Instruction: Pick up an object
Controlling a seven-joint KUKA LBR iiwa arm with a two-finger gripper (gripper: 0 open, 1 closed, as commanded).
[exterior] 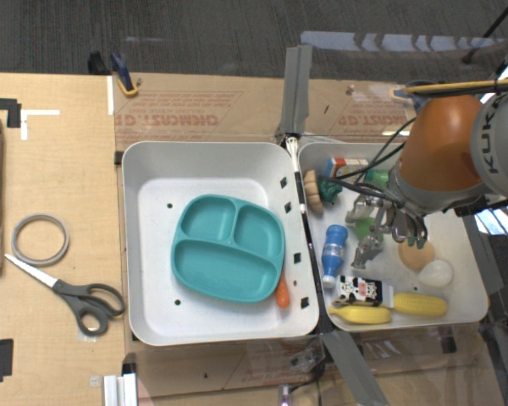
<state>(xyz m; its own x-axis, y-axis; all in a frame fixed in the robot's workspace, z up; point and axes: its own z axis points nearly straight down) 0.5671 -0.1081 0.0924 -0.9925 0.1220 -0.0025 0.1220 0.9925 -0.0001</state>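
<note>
Arm down in the right bin, gripper (368,248) among the clutter.

The gripper hangs in the middle of the right bin (474,311); whether it is spread or closed cannot be told, and nothing shows between its tips. Around it lie a blue bottle (333,250) just left, a black-and-white carton (359,291) just below, a yellow banana (388,308) along the bottom wall, a tan egg (415,255) and a white ball (436,271) to the right. Open room is tight here. The left bin (144,227) holds a teal divided plate (229,248) with an orange carrot (282,293) at its lower right edge. The orange-banded wrist (440,146) leans in from the upper right.
</note>
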